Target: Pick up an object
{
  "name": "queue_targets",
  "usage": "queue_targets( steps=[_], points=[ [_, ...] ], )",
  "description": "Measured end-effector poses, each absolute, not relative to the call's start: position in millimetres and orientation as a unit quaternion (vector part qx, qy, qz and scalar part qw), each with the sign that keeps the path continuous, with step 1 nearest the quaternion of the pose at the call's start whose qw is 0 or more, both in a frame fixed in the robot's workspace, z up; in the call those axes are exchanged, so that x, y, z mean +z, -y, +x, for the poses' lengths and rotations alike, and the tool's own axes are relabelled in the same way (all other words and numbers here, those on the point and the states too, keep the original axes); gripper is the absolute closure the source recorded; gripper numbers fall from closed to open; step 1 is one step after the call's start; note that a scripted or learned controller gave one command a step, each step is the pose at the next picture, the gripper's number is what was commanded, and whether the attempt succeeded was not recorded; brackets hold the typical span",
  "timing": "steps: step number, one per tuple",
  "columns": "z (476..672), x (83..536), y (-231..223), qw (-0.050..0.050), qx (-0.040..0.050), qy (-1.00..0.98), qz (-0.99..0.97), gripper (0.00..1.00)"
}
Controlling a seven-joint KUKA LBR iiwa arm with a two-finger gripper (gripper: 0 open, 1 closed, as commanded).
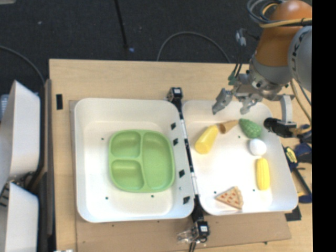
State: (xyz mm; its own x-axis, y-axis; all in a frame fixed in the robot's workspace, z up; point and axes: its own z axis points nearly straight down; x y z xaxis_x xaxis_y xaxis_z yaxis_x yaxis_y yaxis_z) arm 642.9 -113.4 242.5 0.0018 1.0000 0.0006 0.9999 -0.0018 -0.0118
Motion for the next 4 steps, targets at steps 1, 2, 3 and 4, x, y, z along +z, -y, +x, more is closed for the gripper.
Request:
queue_targets(
  steps=[1,2,3,4],
  points=[
    [645.3,250.8,113.0,-0.001,-0.0007,0.707,-0.707,0.0],
    [649.2,190.7,107.9,0.0,0.0015,0.708,-0.706,0.0],
    [645.7,147.3,105.1,0.0,0.0014,0.707,-0.707,0.0],
    [646.3,99.7,106.3,-0.001,0.0004,0.707,-0.707,0.0]
  ],
)
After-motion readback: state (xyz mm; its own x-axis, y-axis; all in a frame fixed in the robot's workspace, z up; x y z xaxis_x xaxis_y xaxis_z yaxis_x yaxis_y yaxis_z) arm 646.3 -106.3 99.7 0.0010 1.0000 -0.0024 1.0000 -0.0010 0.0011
